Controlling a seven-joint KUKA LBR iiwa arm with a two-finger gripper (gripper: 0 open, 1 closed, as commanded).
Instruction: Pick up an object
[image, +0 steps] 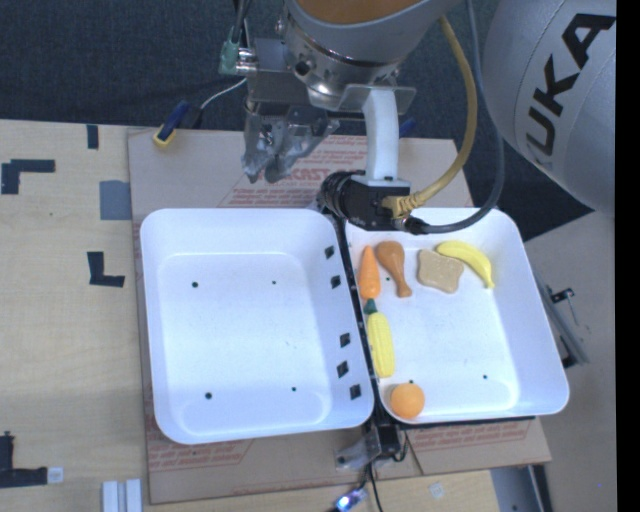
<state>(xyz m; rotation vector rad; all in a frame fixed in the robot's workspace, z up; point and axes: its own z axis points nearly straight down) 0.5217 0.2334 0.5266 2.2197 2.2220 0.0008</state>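
arm (560, 80): reaches in from the right | left bin (170, 330): white | right bin (520, 340): holds banana (468, 259), corn (380, 342), drumstick (393, 265), carrot (369, 272), bread (438, 270), orange (407, 400) | tool (275, 150): above the counter behind the left bin, grip state cannot be told

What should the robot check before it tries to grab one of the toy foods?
1. Food to pick in the right bin: ok; carrot, drumstick, bread slice, banana, corn cob, orange.
2. Gripper carrying nothing: ok.
3. Gripper above a food: not ok, it hangs behind the left bin.
4. Easy first target: ok, the orange sits apart.
5. Crowding: not ok, carrot and drumstick touch.
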